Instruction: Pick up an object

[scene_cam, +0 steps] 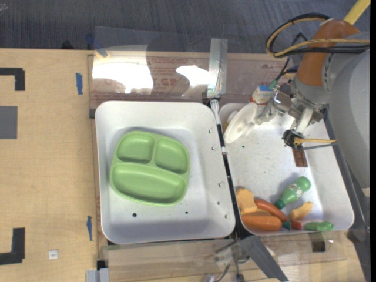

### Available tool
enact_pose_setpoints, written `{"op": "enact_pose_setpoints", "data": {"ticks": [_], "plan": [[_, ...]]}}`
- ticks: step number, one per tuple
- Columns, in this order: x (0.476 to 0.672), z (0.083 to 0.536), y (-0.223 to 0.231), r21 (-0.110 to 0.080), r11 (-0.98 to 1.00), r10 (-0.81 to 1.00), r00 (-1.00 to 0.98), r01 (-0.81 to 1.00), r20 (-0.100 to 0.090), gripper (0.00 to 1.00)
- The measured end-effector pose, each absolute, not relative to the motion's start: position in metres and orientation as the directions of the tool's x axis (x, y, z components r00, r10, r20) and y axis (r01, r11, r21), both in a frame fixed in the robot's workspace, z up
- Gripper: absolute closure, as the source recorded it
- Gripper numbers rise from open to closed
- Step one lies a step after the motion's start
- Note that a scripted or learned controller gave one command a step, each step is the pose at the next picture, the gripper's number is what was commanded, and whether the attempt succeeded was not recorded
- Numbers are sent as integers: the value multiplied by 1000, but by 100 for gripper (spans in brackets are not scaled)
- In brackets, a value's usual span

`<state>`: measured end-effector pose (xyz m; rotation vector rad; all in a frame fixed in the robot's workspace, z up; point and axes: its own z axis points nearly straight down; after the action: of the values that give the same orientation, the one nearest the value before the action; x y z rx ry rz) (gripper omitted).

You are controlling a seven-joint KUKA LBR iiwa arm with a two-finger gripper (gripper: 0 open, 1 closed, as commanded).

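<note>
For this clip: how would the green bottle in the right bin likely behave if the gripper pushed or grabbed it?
The green bottle lies tilted on its side, so its rounded body would probably roll or pivot if nudged. It looks like smooth, rigid plastic, likely light and possibly slippery. The orange toy close beside it could crowd a grasp.

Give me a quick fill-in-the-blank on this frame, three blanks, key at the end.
1. The green divided plate lies in the ____ bin.
2. That plate has ____ compartments.
3. The green bottle lies in the right bin near its ____ corner, beside the orange toy food.

Missing words: left; three; front right
</note>
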<state>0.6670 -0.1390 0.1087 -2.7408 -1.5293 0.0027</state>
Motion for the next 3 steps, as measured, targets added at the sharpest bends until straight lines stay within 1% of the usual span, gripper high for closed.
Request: {"op": "enact_pose_setpoints", "data": {"ticks": [1, 2, 3], "plan": [[640, 86, -94, 3, -604, 797, 604, 797, 0, 0], [586, 88, -96, 4, -747, 665, 747, 665, 0, 0], [542, 88, -101, 2, -840, 543, 840, 543, 4, 0]]}}
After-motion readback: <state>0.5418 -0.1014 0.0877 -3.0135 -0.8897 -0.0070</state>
